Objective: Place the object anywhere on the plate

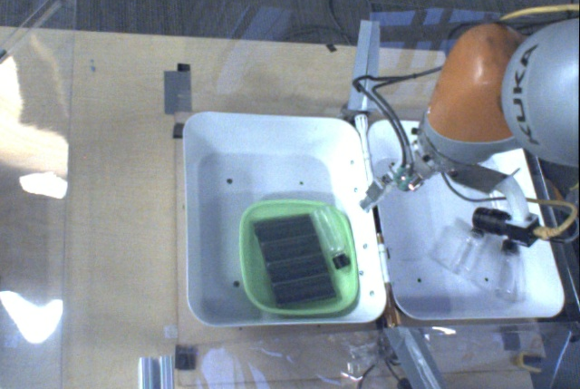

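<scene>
Wooden bench (109,197), two white bins: I log a dark ridged object (293,260) already lying on the green plate (254,283) in the left bin (208,151); arm (489,88) over the right bin (544,301), gripper state indiscernible.

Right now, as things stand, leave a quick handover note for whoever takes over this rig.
Gripper: over the inner edge of the right bin, with nothing visible between its fingers; open or shut can't be told from here.
Green plate: in the left bin, with a dark ridged block and a clear item already lying on it.
Clear plastic objects: lying in the right bin.
Done: the dark ridged block is on the plate.
Left: confirm the placement, withdraw the arm.
</scene>
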Robot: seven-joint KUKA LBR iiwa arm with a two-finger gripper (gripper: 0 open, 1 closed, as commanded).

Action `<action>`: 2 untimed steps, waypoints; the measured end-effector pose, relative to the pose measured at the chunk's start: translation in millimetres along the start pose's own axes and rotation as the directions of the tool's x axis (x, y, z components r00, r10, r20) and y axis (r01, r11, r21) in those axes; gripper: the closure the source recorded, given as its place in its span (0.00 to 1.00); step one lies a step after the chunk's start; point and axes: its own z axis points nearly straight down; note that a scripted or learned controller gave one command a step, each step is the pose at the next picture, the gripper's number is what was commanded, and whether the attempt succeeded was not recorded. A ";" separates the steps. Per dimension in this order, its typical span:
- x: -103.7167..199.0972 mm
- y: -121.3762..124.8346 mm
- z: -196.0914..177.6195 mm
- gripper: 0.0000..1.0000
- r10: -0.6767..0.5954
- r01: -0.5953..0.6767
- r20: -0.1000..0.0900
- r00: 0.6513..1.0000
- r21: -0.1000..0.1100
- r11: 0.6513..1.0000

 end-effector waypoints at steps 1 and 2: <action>-97.7 64.4 0.5 0.00 -0.083 0.083 0.001 0.997 0.000 0.997; 50.7 28.3 0.0 0.00 0.192 -0.192 -0.003 0.981 0.003 0.981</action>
